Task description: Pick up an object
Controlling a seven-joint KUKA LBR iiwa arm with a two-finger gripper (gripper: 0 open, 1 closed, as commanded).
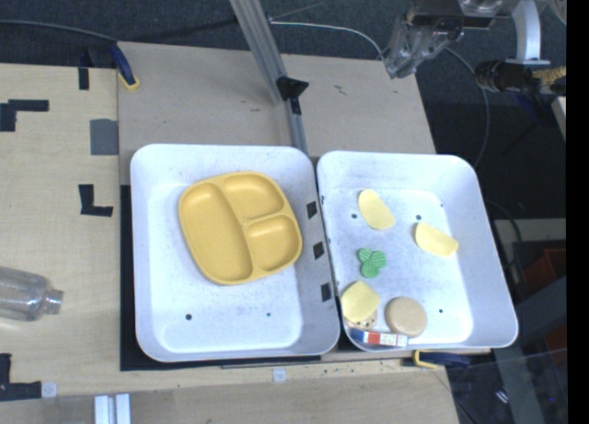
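Toys lie in the right bin (460, 174), near its middle. Your hand (405, 54) hangs high behind that bin, nothing in it; grip unclear. Next, go down onto one.

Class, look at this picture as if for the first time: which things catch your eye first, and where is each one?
The big yellow divided plate stands out, lying in the left white bin. Next come the small pieces scattered in the right bin: yellow ones, a green one in the middle and a tan round one near the front edge. The gripper hangs high above the bench beyond the right bin, away from everything.
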